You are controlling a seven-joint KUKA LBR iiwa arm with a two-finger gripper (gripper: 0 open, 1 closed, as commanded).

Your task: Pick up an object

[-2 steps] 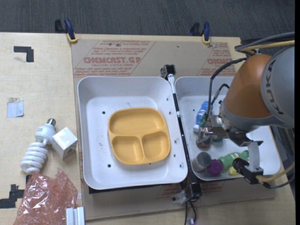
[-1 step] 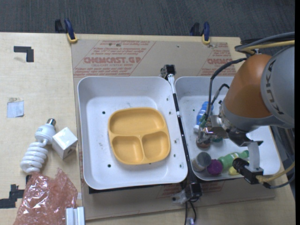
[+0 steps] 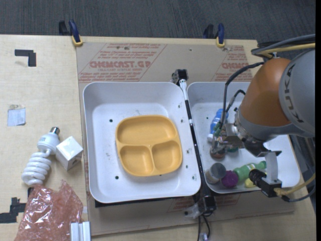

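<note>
I see the arm (image 3: 273, 102) reaching in from the right, grey with its orange band, hanging over the right bin (image 3: 200, 92). The hand (image 3: 220, 145) sits low over the left half of that bin, in among the clutter; I can't tell its state from this angle, the wrist hides most of it. Nothing visibly lifted. Candidate objects are all in the right bin: a blue-and-white item (image 3: 218, 118) just above the hand, a grey round piece (image 3: 216, 171) near the front edge, a purple object (image 3: 230, 178) right beside it, then a green piece (image 3: 251, 169) and a yellow bit (image 3: 249, 183) further right, partly under the arm's cabling. The objects at the front are crowded together, touching or nearly so. The left bin (image 3: 100, 134) holds a yellow three-compartment tray (image 3: 149, 145), lying flat roughly mid-bin. Off the bins, on the surface (image 3: 30, 94) to the left: a spiral light bulb (image 3: 40, 159), a small white cube (image 3: 69, 152) touching or just beside it, and crumpled pinkish plastic wrap (image 3: 47, 212) at the front corner. Two blue clamps (image 3: 75, 32) hold the board at the far edge.
</note>
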